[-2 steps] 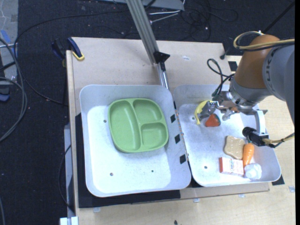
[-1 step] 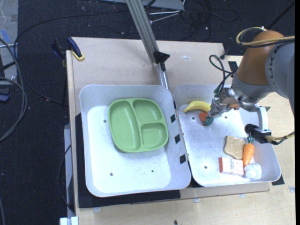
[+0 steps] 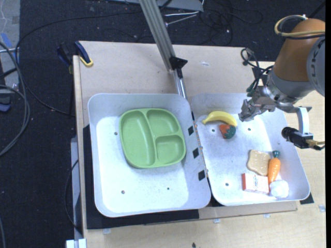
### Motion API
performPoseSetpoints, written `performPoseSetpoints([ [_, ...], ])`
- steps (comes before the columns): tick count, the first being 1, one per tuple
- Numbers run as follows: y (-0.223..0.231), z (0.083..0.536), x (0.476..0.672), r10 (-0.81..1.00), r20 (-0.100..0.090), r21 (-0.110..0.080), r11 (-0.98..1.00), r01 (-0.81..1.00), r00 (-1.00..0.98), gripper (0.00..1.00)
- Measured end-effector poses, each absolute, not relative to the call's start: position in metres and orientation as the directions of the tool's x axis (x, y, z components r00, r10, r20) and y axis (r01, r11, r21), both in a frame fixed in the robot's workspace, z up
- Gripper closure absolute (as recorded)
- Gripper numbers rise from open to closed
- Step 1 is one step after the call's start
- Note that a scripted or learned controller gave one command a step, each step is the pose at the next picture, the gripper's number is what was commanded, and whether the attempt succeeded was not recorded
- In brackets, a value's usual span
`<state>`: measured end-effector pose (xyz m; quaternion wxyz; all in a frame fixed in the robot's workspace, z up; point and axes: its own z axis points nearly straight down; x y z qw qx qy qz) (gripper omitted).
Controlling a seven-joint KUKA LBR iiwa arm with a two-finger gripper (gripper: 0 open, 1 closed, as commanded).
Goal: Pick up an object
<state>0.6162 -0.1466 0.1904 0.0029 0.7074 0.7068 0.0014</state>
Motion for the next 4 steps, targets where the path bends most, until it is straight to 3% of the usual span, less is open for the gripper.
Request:
performPoseSetpoints([
  [2,-0.155,0.277,0.621,1.0,-0.002,0.006,0.002,1.0,-0.002,1.0],
  [4,-0.045,0.248,0.609,1.0,0.001,-0.001,0.007,1.0,-0.007,1.0],
])
